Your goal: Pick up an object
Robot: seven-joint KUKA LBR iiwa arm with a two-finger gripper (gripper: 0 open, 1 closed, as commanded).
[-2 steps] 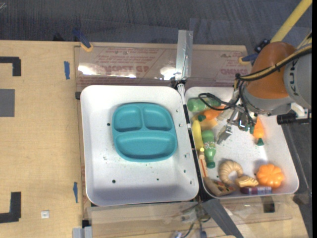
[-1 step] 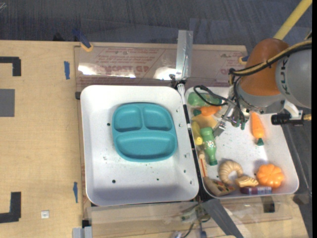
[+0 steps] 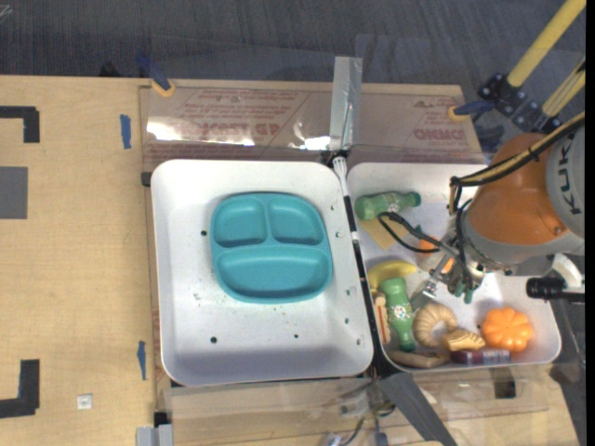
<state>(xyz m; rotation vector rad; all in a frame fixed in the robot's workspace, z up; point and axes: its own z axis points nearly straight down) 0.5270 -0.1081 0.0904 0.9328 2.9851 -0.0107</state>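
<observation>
Pale wooden surface [image 3: 74,249] carries two shallow white plastic bins w/ rounded corners. Left bin [image 3: 177,342] holds a smooth teal plate [image 3: 270,247], three compartments, near its middle. Right bin [image 3: 548,347] has toy food crowded along its near edge: ribbed orange pumpkin [image 3: 507,329], tan croissant [image 3: 435,323], green bottle [image 3: 398,309], yellow piece [image 3: 392,270]; green item [image 3: 386,203] by far left corner. Tool [image 3: 444,277] hangs over bin middle, just above the croissant; can't tell its opening or any hold.
</observation>
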